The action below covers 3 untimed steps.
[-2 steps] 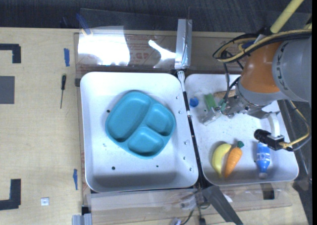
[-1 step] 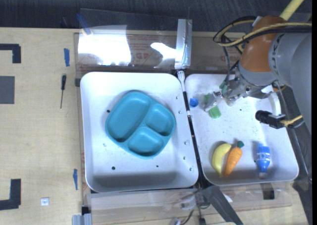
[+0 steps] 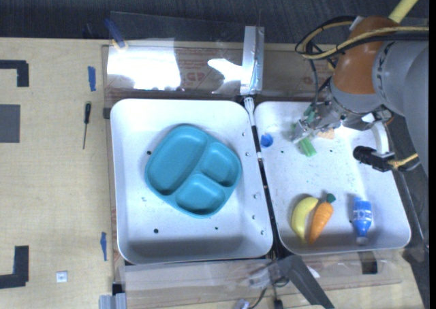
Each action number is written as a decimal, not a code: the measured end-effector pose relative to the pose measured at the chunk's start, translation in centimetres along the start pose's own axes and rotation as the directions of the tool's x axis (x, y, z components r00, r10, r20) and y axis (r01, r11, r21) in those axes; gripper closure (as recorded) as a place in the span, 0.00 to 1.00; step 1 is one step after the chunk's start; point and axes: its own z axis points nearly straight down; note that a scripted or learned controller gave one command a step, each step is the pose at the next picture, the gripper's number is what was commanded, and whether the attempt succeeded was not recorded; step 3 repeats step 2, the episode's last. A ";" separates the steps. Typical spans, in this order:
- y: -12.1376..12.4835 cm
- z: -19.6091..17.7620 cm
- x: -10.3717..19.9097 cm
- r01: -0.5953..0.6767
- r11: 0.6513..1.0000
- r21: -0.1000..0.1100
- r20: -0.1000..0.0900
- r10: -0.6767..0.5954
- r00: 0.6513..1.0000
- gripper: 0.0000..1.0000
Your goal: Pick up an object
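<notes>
arm's gripper (image 3: 310,126) sitting low in the upper part of the right bin (image 3: 340,236)

the gripper is hanging right over a small green piece (image 3: 307,147), looks like it's touching it, but can't tell if the jaws are clamped or loose. a little blue ball (image 3: 266,140) is lying just to its left. a banana (image 3: 302,215), carrot (image 3: 319,219) and small bottle (image 3: 362,217) are resting lower right. the left bin (image 3: 129,233) is carrying a blue divided plate (image 3: 193,169).
</notes>
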 end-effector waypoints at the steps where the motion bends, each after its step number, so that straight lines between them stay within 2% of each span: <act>1: -1.6 -8.8 7.7 -0.182 0.983 -0.006 -0.004 0.182 0.983 1.00; 2: 1.9 -8.5 3.0 -0.317 0.948 -0.001 -0.001 0.317 0.948 1.00; 3: 1.9 -8.5 3.0 -0.317 0.948 -0.001 -0.001 0.317 0.948 1.00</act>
